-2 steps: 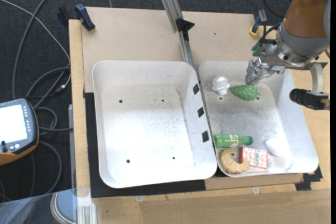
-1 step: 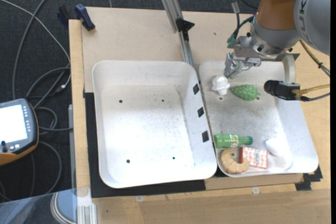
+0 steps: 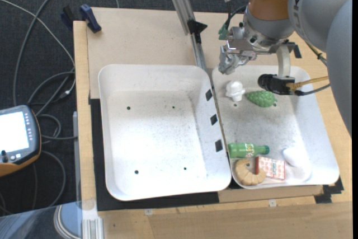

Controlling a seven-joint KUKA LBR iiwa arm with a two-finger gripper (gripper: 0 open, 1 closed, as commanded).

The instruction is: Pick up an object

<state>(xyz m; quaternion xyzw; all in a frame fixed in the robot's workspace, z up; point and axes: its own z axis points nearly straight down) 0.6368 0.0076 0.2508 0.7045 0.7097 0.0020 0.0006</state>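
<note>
My gripper (image 3: 228, 64) hangs over the far left corner of the right bin (image 3: 313, 120), just above and left of a small white object (image 3: 235, 90). Nothing shows between its fingers. A green knobbly object (image 3: 262, 99) lies right of the white one. Near the front of the bin lie a green bottle (image 3: 248, 149), a tan ring-shaped pastry (image 3: 249, 172), a red-and-white packet (image 3: 271, 168) and a white rounded object (image 3: 296, 158).
The left bin (image 3: 112, 120) sits beside the right one, with a slanted metal pole (image 3: 179, 3) rising from the gap between them at the back. A blue clamp (image 3: 89, 17) grips the bench's far left corner. A handheld pendant (image 3: 17, 137) lies off the bench at left.
</note>
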